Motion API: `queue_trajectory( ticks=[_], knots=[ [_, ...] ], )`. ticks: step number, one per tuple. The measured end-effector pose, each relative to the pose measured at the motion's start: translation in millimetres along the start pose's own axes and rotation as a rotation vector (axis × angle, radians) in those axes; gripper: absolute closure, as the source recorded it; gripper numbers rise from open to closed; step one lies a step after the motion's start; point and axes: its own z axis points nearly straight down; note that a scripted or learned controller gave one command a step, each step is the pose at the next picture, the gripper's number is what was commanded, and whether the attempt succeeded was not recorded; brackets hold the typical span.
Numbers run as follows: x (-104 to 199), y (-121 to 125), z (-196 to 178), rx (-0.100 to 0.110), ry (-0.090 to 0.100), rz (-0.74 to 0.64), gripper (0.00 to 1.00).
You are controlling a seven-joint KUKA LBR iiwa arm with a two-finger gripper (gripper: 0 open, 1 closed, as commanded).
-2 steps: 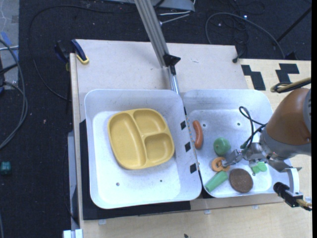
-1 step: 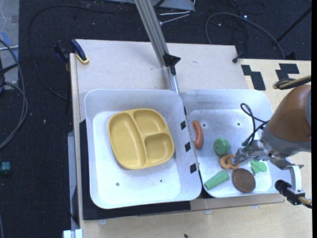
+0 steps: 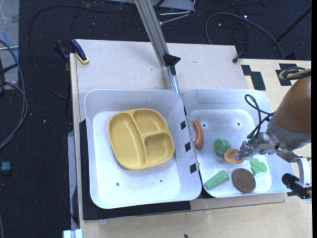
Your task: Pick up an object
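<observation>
The right bin (image 3: 218, 103) holds several small things: a red-orange sausage (image 3: 198, 134), a green ball (image 3: 221, 146), an orange ring (image 3: 231, 156), a green cylinder (image 3: 216, 180), a brown disc (image 3: 243, 180) and a light green piece (image 3: 258, 165). My gripper (image 3: 242, 151) reaches in from the right and sits low over the orange ring, its tips at the ring's right side. The ring lies on the bin floor, partly covered by the gripper.
The left bin (image 3: 99, 182) holds a yellow divided plate (image 3: 141, 138). A metal pole (image 3: 153, 29) slants down to the seam between the bins. Cables lie on the dark floor behind the bench.
</observation>
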Motion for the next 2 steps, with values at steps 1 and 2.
queue_trajectory(
  ticks=[1,2],
  knots=[
    [0,2,-53,-0.002,-0.001,0.000,1.00],
    [60,3,-52,0.005,0.004,-0.006,1.00]
  ],
)
